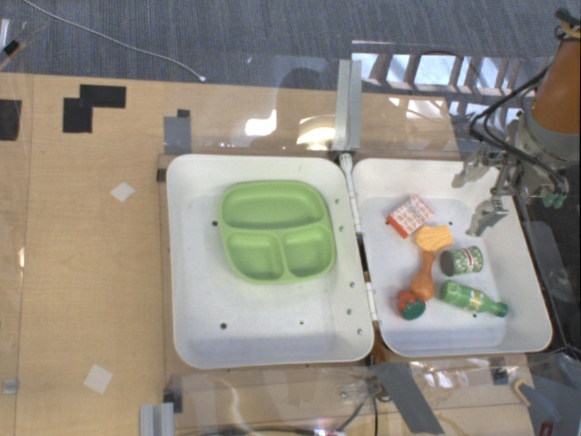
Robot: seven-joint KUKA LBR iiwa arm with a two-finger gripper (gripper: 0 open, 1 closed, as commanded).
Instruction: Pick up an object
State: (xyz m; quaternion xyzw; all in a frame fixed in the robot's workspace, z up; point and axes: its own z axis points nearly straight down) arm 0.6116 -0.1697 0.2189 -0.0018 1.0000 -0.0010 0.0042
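The light wooden bench (82,271) carries two shallow white bins side by side, touching along their inner edges. The left bin (195,334) sits about mid-bench, the right bin (522,334) toward the right edge. Black patches (91,105) (flat, tape-like) mark the bench's far left, and pale diamond stickers (122,191) lie left of the bins.

Bright, even overhead light fills the scene. Glare patches shine on the clear panel (272,121) behind the left bin (195,334), near its back edge. Soft shadows sit along that bin's front edge and under the green tray (275,230). Focus is slightly soft throughout.
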